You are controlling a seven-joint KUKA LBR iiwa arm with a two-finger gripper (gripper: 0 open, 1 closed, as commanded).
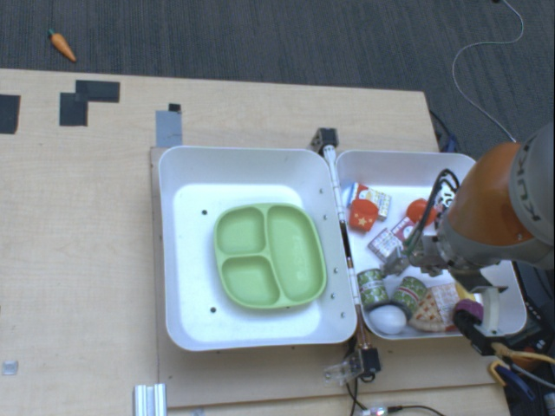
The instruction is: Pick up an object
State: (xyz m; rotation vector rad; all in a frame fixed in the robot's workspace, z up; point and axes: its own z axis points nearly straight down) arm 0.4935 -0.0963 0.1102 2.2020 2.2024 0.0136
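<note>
Reaching in from the right edge of the frame, the grey arm (pixel 512 206) w/ its orange band hangs over the right bin (pixel 392 165), and the claw (pixel 403 263) sits low in the middle of that bin, just above the cans; can't tell whether it's spread or pressed together, and nothing can be seen pinched in it. Candidate things to pick all lie in the right bin: a red-and-white carton (pixel 365 208) at upper left, a red round piece (pixel 419 210) to its right, a small silvery packet (pixel 386 243) at centre, partly under the claw. Along the lower side of the bin: a green can (pixel 372 288) at left, a second green can (pixel 409 289) just beside it, a white egg-like ball (pixel 388 320) below them, a pizza-slice toy (pixel 431 312) to the right, and a purple bit (pixel 468 305) near the arm, too hidden to name. Left bin (pixel 186 180) fills the frame's centre and holds a light green divided plate (pixel 269 255) w/ three compartments, lying flat. Both bins rest on the pale wood worktop (pixel 78 258). Dark tape patches (pixel 87 99) sit at upper left of the worktop. On the grey carpet (pixel 260 24) beyond, at far upper left, lies a small orange carrot toy (pixel 62 45). A thin cable (pixel 486 50) loops across the carpet at upper right.
</note>
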